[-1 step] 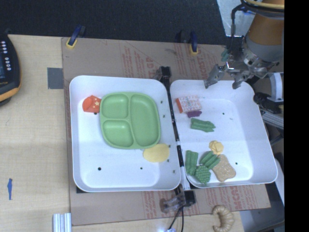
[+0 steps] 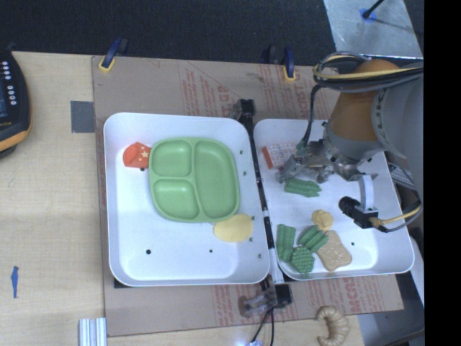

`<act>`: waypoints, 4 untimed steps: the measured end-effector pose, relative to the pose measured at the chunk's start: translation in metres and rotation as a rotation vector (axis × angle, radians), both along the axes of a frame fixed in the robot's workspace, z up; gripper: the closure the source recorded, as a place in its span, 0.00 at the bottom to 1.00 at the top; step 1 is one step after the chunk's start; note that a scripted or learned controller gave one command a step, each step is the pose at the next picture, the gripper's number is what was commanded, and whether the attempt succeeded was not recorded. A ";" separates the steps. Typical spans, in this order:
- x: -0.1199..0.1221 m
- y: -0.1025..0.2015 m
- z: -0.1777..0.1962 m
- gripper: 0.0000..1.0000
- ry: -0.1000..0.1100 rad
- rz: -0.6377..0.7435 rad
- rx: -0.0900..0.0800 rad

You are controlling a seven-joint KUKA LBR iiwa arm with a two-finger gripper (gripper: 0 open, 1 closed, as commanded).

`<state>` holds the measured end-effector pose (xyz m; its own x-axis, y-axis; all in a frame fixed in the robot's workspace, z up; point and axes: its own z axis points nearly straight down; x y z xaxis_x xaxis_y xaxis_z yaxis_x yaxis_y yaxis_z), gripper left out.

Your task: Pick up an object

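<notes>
Now we're in the reaching stage, by my read: the arm comes in from the right of the frame and the hand sits low over the right bin, right at the upper end of a green pod-shaped piece. Nothing looks lifted yet. The dark metal of the hand blurs together from this angle, so whether it is spread or pressed together I cannot tell, and I can't make out contact with the green piece either; it lies just below the hand, flat on the bin floor.

Choices are plenty in that bin: a small red-and-white item at the upper left corner, a yellow lump lower down, a cluster of green pieces and a tan cracker-like piece at the bottom.

Over in the left bin, a green divided plate fills the middle, a red piece touching its upper left edge, a pale yellow piece at its lower right.

Next move, I'd say, calls for settling squarely over the green pod, closing, then lifting straight up; it's low and flat, so a slip is a real risk.
</notes>
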<state>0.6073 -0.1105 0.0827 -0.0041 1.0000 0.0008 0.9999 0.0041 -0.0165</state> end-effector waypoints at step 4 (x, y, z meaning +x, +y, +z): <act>0.049 0.011 0.010 0.00 -0.015 0.001 -0.006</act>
<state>0.6567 -0.0992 0.0926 -0.0056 1.0000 -0.0048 1.0000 0.0056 -0.0013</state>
